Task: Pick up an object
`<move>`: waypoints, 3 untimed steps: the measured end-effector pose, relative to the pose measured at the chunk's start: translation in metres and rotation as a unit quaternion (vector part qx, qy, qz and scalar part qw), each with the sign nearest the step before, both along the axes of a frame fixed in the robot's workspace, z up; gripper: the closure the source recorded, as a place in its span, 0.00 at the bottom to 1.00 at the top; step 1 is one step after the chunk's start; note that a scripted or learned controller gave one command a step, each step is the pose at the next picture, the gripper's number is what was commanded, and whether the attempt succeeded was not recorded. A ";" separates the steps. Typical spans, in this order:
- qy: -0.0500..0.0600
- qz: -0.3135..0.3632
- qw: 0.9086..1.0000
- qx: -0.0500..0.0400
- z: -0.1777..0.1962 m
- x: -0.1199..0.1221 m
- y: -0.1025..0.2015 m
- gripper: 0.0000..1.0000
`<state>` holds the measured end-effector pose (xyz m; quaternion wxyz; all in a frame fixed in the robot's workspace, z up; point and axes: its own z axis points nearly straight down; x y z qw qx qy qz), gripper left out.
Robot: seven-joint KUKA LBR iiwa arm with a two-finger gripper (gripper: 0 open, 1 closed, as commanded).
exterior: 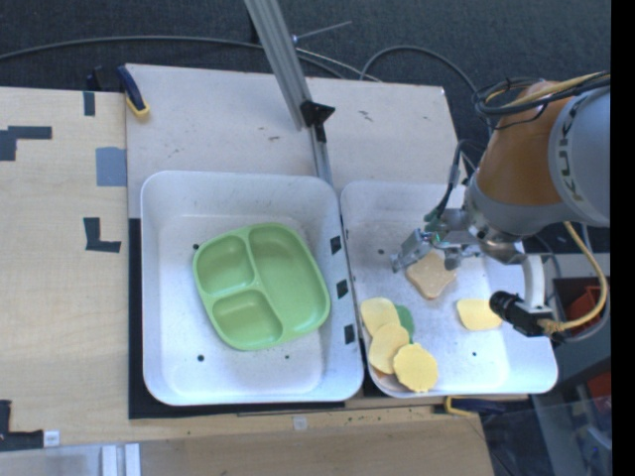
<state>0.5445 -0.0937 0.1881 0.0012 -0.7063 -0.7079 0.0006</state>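
On the table (228,127), a green divided tray (261,286) is seen lying in the left bin (159,286). In the right bin (526,365), yellow round pieces (397,350) are piled at the near left corner, with a green piece (405,317) tucked among them. A tan slice (432,278) is found mid-bin, directly under the pincer (429,249), whose fingers are spread apart just above it, not clamped. A yellow chunk (477,314) is set to its right.

Wooden bench (60,296), dark carpet (99,8)
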 end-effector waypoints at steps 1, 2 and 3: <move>0.000 0.000 1.000 0.000 0.000 0.000 0.000 0.00; 0.003 -0.001 1.000 0.000 -0.063 -0.008 -0.002 0.00; -0.002 -0.001 1.000 -0.001 -0.100 -0.007 -0.001 0.00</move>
